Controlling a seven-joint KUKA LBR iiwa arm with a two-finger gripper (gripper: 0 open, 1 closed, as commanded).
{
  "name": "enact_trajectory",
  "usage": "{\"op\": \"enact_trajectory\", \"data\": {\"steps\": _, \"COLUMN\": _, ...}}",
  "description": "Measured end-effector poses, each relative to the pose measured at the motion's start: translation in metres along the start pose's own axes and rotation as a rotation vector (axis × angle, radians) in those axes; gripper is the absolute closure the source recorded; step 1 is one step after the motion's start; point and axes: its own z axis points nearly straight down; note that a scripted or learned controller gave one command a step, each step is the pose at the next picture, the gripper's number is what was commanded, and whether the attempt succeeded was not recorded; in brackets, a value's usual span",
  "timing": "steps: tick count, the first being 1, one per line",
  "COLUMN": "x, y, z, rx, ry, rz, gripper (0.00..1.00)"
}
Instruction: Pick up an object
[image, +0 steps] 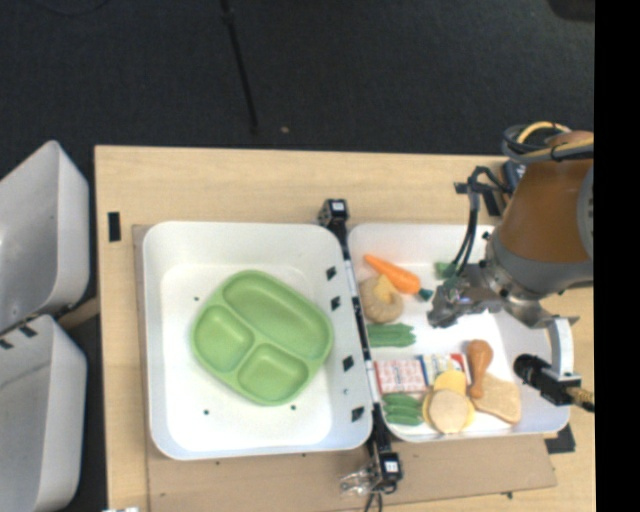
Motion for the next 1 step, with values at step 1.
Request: {"op": "enact_trajectory", "data": {"steps": 1, "x": 0.0715, "y": -0.0242, "z": -0.0969, "rx": 0.0, "ry": 0.002, "rz": -0.004, "gripper": 1.0}}
